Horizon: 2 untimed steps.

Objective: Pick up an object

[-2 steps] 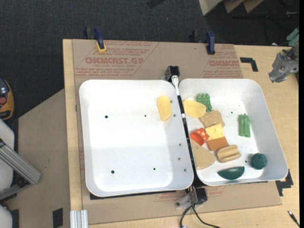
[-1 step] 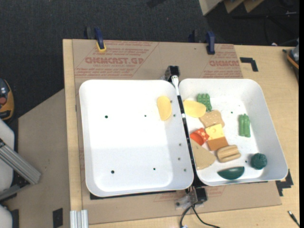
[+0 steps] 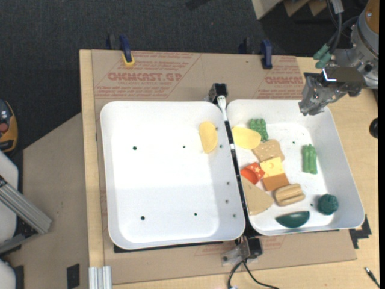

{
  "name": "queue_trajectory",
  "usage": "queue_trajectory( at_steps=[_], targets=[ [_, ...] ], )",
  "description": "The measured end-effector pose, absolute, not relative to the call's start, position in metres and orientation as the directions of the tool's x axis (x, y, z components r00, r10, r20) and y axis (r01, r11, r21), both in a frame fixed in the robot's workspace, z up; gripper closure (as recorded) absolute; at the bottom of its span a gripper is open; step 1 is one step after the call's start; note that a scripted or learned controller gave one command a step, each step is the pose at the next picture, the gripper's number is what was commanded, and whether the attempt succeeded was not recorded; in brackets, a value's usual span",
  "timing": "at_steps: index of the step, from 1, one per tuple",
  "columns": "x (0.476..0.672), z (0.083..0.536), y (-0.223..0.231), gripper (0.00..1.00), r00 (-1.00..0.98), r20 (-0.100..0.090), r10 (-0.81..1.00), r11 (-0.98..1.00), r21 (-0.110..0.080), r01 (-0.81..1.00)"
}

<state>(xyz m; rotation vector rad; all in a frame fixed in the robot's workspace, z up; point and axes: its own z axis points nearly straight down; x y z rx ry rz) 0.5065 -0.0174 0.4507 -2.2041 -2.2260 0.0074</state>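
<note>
My gripper [image 3: 313, 105] hangs over the far right corner of the right bin [image 3: 337, 137], above the bin floor and apart from every object. The right bin holds several toy foods: a yellow round piece [image 3: 246, 138], a green ridged piece [image 3: 258, 127], a green bean-like stick [image 3: 309, 159], a tan cracker [image 3: 268, 150], an orange block [image 3: 275, 180], a red piece [image 3: 252, 173], a hot-dog bun [image 3: 288, 194], a dark green ball [image 3: 328, 204] and a dark green wedge [image 3: 293, 219]. A yellow oval piece [image 3: 208, 136] lies in the left bin [image 3: 138, 179].
Both bins sit on a brown board [image 3: 180, 77] held by blue clamps [image 3: 126, 50] at the back edge. A black clip [image 3: 218, 92] stands where the bins meet. Cables hang at the upper right behind the arm.
</note>
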Motion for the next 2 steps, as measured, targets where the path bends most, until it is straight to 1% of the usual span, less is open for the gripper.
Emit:
queue_trajectory(
  at_steps=[1, 2],
  targets=[
    [0.479, 0.49, -0.001, 1.0, -0.003, 0.001, 1.0, 0.003, 0.007, 1.0],
    [0.48, 0.538, 0.004, 1.0, 0.0, 0.0, 1.0, 0.0, 0.008, 1.0]
  ],
)
